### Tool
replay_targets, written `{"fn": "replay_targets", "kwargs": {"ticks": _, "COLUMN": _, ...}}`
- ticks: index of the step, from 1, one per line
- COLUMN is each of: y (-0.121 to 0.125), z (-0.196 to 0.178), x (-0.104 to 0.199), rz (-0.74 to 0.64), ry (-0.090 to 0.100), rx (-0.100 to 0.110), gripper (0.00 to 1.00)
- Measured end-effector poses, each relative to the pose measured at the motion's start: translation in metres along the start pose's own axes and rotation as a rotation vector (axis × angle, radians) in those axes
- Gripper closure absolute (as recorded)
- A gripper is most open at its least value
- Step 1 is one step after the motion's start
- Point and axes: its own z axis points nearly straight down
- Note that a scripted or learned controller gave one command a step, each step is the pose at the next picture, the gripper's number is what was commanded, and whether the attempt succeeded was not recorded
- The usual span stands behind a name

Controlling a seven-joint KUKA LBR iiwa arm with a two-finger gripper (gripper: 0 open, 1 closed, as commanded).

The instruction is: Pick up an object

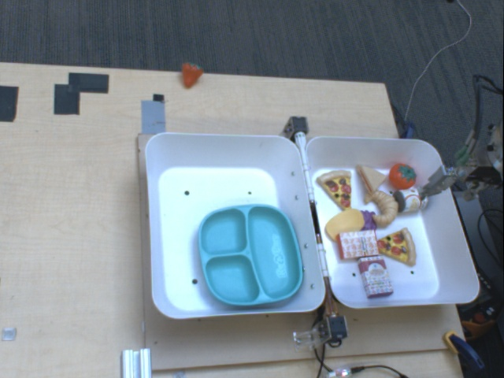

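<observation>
Right white bin (453,235), gripper (413,201) low — touching croissant (385,205)

Toy foods (370,227) lie clustered in the right bin (449,274).

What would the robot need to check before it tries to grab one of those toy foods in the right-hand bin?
1. Gripper is over the right bin: ok, it sits low near the bin's upper right part.
2. A target is close: ok, the croissant and the tomato lie right beside it.
3. Nothing is held yet: cannot tell, the tip is too small and blurred.
4. Target stands free of neighbours: not ok, the croissant touches other toys in the cluster.
5. Other items out of the way: ok, the pizza slice and the small carton lie lower in the bin.
</observation>
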Motion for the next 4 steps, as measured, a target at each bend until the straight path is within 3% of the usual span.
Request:
{"fn": "replay_targets", "kwargs": {"ticks": 1, "y": -0.014, "z": 0.138, "x": -0.006, "rz": 0.002, "ry": 0.001, "rx": 0.002, "gripper": 0.00}}
{"fn": "replay_targets", "kwargs": {"ticks": 2, "y": -0.012, "z": 0.126, "x": -0.006, "rz": 0.001, "ry": 0.000, "rx": -0.004, "gripper": 1.00}}
{"fn": "replay_targets", "kwargs": {"ticks": 3, "y": -0.012, "z": 0.126, "x": -0.006, "rz": 0.001, "ry": 0.000, "rx": -0.004, "gripper": 0.00}}
{"fn": "replay_targets", "kwargs": {"ticks": 4, "y": -0.050, "z": 0.161, "x": 0.020, "rz": 0.006, "ry": -0.005, "rx": -0.012, "gripper": 0.00}}
